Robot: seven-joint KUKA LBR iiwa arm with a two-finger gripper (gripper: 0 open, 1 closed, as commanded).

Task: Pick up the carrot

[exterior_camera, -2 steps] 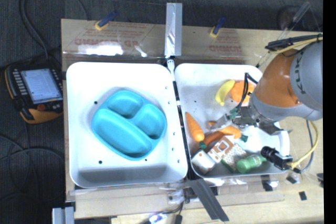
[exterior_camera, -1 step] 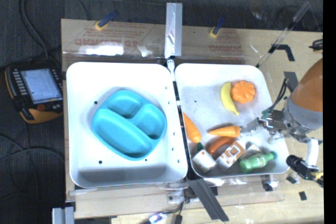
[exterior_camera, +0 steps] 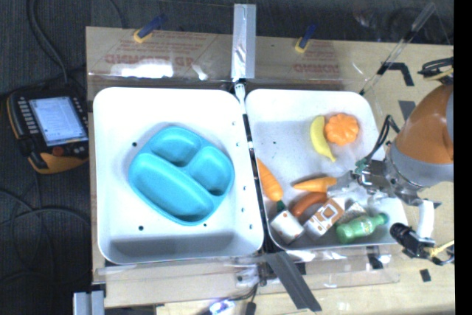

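As viewed from above at a slant, find the carrot (exterior_camera: 316,183) in the right bin (exterior_camera: 295,103), lying flat near the middle of the floor, roughly crosswise, with the thick end toward the right wall. Note a yellow banana (exterior_camera: 321,138) above it in the view, apart from it, and a round orange fruit (exterior_camera: 342,128) touching the banana's upper right side. Locate a second orange tapered item (exterior_camera: 270,182) to the left of the carrot, resting against the bin's left wall. Just below the carrot, identify a reddish-brown sausage-shaped item (exterior_camera: 308,203), a small white and brown carton (exterior_camera: 325,216), a white item (exterior_camera: 286,226) at the lower left and a green bottle (exterior_camera: 361,226) lying on its side at the lower right, all crowded together along the near wall. Locate the gripper (exterior_camera: 366,172) over the right edge of the right bin, to the right of the carrot and apart from it, level with the carrot's thick end. Treat the gripper's opening as cannot tell: too small and blurred to read. Record nothing seen held in it, with the carrot lying free on the bin floor. Behind the gripper, note the grey wrist and orange band (exterior_camera: 436,130) outside the bin. In the left bin (exterior_camera: 118,232), find a blue divided plate (exterior_camera: 182,172) set at an angle near the centre. On the floor at far left, note a teach pendant (exterior_camera: 48,125) with a lit screen.
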